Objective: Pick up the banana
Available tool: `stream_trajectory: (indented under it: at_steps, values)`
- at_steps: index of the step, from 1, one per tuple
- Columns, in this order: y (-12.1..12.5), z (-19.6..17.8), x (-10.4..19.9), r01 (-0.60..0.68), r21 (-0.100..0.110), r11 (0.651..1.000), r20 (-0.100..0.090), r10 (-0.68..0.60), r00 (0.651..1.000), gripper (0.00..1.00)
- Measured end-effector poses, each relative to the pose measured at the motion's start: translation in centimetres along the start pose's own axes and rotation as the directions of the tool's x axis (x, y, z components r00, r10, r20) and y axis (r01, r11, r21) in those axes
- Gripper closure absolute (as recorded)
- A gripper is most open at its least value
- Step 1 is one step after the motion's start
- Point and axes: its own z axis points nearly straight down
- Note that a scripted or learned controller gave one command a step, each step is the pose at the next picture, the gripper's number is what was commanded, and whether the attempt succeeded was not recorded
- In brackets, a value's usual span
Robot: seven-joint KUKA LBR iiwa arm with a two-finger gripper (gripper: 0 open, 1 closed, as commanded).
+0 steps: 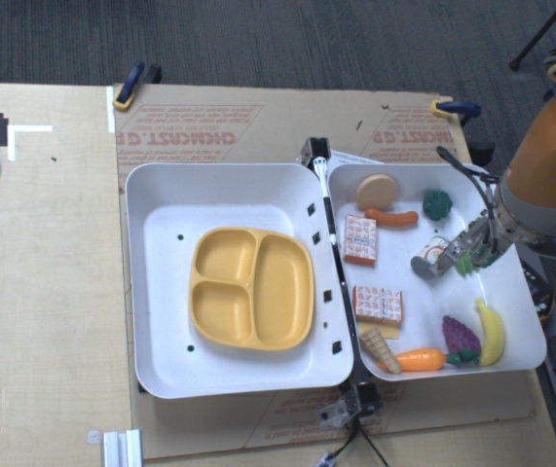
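Note:
The yellow banana lies in the right bin, near its front right corner, lengthwise along the right wall. Purple grapes lie just left of it. My gripper reaches in from the right and hovers low over the middle of the right bin, up and left of the banana and apart from it. A small white and red thing sits right at its tip, partly hidden. The grey arm with its orange band covers the bin's right rim.
The right bin also has two patterned boxes, a carrot, a cone-shaped item, a sausage, a bun and broccoli. A yellow divided plate rests in the left bin.

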Motion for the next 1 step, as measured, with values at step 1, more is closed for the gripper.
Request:
stream_trajectory:
  at_steps: [1]
  values:
    - [-0.01, 0.0, -0.01, -0.001, 0.0, 1.0, 0.0, 0.001, 1.0, 0.0]
